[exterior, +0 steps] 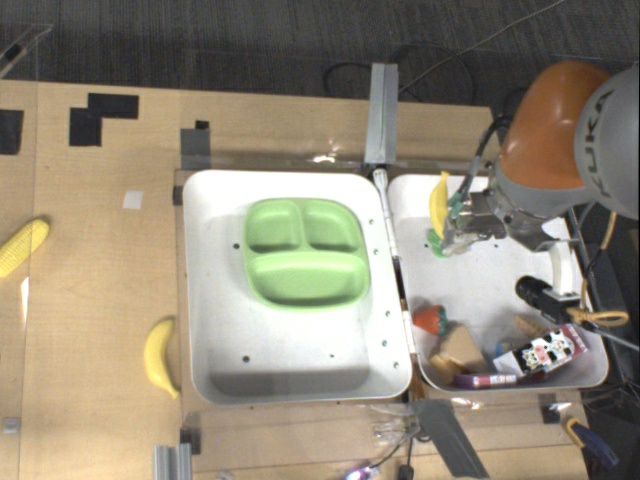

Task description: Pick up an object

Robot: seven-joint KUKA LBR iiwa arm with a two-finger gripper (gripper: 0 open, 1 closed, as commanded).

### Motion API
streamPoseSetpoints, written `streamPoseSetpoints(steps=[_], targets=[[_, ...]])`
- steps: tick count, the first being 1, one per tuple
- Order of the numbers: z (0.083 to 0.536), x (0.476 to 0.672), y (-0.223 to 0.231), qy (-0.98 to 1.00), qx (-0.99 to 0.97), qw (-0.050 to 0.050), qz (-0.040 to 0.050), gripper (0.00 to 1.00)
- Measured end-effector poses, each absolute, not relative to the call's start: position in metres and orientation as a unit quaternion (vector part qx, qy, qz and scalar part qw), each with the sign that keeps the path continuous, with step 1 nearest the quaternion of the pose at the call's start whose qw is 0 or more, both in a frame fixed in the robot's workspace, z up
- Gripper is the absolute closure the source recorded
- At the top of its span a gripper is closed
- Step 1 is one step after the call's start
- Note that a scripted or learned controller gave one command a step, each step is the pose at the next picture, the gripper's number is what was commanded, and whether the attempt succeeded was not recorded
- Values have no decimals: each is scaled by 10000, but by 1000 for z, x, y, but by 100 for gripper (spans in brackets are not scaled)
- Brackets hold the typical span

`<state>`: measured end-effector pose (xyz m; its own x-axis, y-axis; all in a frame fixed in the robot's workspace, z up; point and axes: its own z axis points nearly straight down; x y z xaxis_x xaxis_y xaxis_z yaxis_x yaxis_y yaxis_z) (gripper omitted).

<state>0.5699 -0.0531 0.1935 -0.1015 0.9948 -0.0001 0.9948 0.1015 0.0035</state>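
My gripper (455, 236) hangs over the back left part of the right bin (500, 268), reaching in from the right. A yellow banana-shaped piece (438, 200) with a green end stands close against the gripper's left side, by the bin's back wall. Whether it is held I cannot tell. At the bin's front lie a red strawberry-like piece (429, 319), a tan block (459, 347), a purple pen (478, 377) and a black-and-white patterned piece (546, 353).
The left bin (215, 298) holds a green divided plate (303, 250). On the bench to the left of the bins lie a yellow banana (160, 354) and a yellow corn cob (22, 247). A metal post (381, 113) stands behind the divide between the bins.
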Motion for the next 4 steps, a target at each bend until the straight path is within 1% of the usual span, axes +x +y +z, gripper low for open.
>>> streamPoseSetpoints(steps=[1,2,3,4], targets=[[194,570,-53,7421,6703,15,16,0],[90,589,-87,7453,6666,63,48,0],[103,591,-85,7456,6663,69,81,100],[103,591,-85,7458,6661,69,80,0]])
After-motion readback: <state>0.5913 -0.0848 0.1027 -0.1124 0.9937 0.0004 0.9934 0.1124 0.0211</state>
